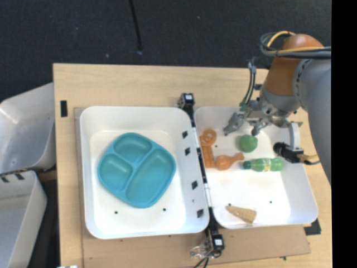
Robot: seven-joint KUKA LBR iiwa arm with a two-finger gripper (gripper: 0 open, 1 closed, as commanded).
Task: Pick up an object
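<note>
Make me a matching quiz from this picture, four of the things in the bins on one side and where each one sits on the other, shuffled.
Things:
1. blue divided plate
2. green ball
3. green bottle
4. tan cone

Places:
A. near the front edge of the right bin
B. lying on its side just in front of the ball
C. in the left bin
D. right bin, directly below the gripper

Pairs: 1-C, 2-D, 3-B, 4-A

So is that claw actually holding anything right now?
No. The claw is open with nothing between its fingers, and the green ball lies in the bin just below it.
</note>
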